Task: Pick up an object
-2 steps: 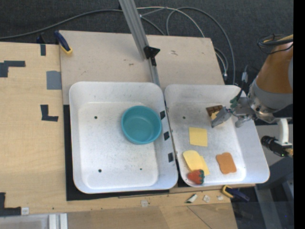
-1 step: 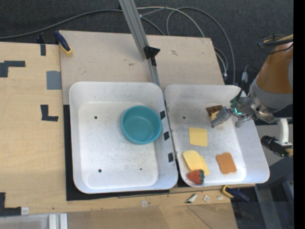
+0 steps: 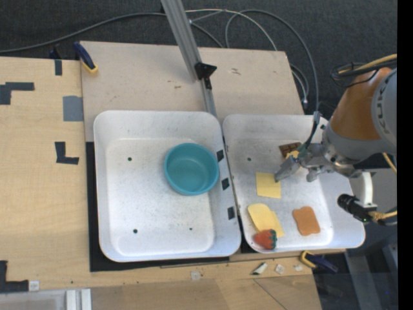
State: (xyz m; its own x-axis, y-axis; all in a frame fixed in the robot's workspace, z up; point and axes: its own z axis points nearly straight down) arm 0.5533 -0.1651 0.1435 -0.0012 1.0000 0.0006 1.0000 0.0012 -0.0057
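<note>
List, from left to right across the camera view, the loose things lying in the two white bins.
Teal bowl → yellow square → orange piece. The yellow slab and the red piece at the right bin's near edge overlap the square's span, so they are left out.

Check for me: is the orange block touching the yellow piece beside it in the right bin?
Apart. The camera view shows a strip of white bin floor between the orange block and the yellow piece.
</note>
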